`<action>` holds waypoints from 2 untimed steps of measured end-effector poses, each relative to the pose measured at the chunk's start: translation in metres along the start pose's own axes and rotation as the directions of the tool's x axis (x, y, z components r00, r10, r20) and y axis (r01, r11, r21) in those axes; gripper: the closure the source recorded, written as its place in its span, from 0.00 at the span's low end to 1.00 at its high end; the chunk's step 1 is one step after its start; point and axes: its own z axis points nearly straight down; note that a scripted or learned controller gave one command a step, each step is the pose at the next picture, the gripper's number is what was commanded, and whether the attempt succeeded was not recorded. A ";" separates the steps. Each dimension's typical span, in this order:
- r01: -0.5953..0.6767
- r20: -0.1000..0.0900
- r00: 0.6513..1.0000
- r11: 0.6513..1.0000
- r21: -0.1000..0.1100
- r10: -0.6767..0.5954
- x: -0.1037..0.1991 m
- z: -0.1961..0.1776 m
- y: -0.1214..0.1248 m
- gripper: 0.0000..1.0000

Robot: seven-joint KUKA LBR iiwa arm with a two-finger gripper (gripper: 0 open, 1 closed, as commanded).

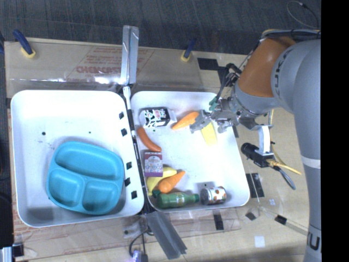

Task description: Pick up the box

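The small purple-and-white cardboard box [152, 163] is lying flat in the right white bin [232, 162], touching a yellow banana [163, 176] and 1 orange carrot [171, 182]. It is looking light and stiff, best pinched across its narrow sides. The gripper [210, 120] is hovering well apart, its finger state unclear.

Two white bins [32, 108] on the desk. One blue divided tray [84, 176]. Two carrots [185, 120]. One orange sausage [148, 139]. One small box [152, 163]. One black-and-white carton [156, 117]. One green bottle [175, 199]. One can [214, 195]. One yellow piece [209, 135]. One banana [158, 178].
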 end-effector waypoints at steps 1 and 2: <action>0.168 -0.001 0.986 0.986 0.000 -0.168 0.042 0.079 -0.053 0.00; 0.020 0.017 1.000 1.000 -0.017 -0.020 0.083 0.078 -0.075 0.00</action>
